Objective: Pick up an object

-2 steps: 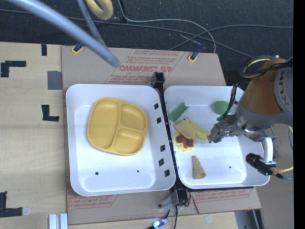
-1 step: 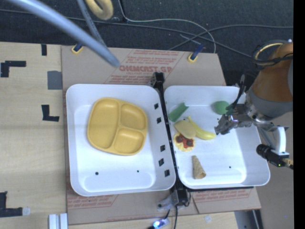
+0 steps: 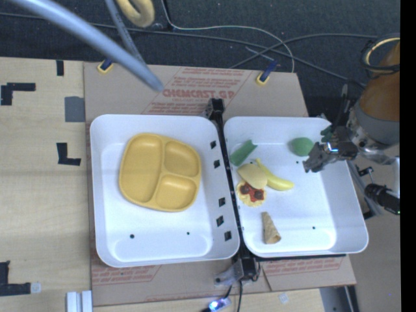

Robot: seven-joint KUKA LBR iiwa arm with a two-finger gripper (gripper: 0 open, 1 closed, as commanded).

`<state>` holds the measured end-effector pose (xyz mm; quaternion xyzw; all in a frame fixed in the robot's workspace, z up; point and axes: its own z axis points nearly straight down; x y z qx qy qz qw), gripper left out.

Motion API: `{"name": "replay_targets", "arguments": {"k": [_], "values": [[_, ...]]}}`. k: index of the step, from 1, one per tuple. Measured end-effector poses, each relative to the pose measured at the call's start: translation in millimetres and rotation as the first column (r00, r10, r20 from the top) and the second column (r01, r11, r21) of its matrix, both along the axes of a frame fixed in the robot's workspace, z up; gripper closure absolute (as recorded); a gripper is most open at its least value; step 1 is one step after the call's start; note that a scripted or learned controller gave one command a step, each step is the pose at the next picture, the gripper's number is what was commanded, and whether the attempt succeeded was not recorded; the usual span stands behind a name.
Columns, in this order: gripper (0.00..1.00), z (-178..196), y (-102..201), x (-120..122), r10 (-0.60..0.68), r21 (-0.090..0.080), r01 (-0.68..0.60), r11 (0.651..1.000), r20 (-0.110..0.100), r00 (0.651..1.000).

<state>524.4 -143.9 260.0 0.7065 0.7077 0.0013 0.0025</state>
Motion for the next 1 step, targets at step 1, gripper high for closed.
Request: {"name": "replay_targets", "arguments": {"k": [1], "values": [[1.0,-15.3,50.4,4.6,0.004,0.002,-0.004,1.0,-0.007,1.0]]}}
